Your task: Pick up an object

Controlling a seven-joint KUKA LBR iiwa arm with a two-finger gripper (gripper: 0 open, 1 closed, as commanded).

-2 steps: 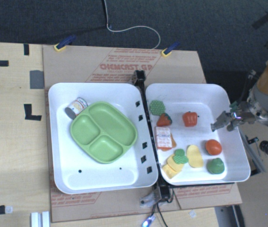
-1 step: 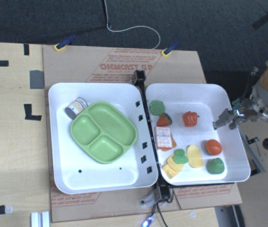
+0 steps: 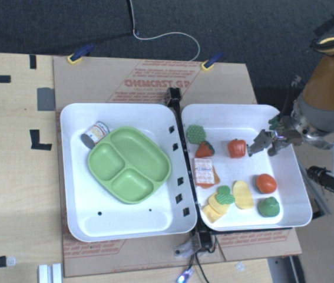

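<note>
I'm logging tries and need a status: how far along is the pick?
Nothing looks picked yet: the toy foods, such as the red tomato, lie on the floor of the right bin. In hand: the gripper hangs low just right of that tomato, with nothing visibly between its fingers. Left: grasp and lift.
</note>
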